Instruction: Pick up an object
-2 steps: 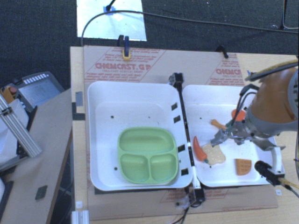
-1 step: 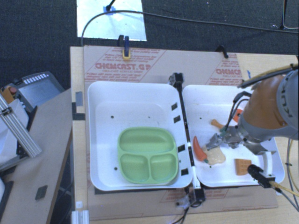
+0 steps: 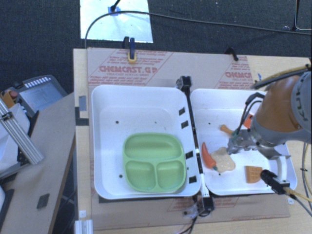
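Observation:
My gripper [image 3: 233, 146] is low in the right bin [image 3: 214, 106], just at the upper right edge of a pale beige flat piece [image 3: 224, 162]. A red-orange carrot-like piece [image 3: 208, 156] lies left of the beige piece, near the divider. A small orange piece [image 3: 225, 128] sits above the gripper. An orange cracker-like square [image 3: 253, 173] rests near the bin's front right. The arm's body covers the bin's right side.
The left bin [image 3: 112, 126] holds a green three-compartment plate [image 3: 154, 161] toward its front. A black divider strip [image 3: 191, 130] runs between the bins. A black bracket [image 3: 273, 181] juts over the right bin's front right corner.

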Available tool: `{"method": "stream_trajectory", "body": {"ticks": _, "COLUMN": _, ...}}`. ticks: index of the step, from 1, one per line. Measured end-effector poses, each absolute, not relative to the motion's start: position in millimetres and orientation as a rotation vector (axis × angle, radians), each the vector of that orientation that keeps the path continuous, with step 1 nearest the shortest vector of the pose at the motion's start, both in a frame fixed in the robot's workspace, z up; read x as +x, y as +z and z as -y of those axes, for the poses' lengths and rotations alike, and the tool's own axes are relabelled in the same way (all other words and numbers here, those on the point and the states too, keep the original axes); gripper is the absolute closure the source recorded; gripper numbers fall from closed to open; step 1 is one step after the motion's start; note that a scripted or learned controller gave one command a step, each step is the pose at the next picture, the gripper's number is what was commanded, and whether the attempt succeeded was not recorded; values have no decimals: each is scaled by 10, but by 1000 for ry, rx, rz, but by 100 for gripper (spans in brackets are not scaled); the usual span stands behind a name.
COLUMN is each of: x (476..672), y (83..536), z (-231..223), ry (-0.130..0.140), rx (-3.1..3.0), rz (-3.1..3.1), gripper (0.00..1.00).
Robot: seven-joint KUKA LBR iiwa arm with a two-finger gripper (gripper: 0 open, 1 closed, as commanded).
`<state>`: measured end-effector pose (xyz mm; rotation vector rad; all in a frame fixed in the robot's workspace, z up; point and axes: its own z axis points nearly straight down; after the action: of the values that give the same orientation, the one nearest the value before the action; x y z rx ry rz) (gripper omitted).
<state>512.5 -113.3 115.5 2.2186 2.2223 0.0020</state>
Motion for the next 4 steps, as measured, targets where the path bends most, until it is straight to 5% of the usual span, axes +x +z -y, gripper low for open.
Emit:
{"method": "stream_trajectory", "body": {"ticks": 2, "x": 5089, "y": 2063, "z": 1099, "ry": 6, "rx": 2213, "rz": -2222, "gripper": 100}}
{"method": "stream_trajectory", "body": {"ticks": 4, "x": 5113, "y": 2143, "z": 12, "ry": 6, "rx": 2209, "rz": -2234, "gripper": 100}}
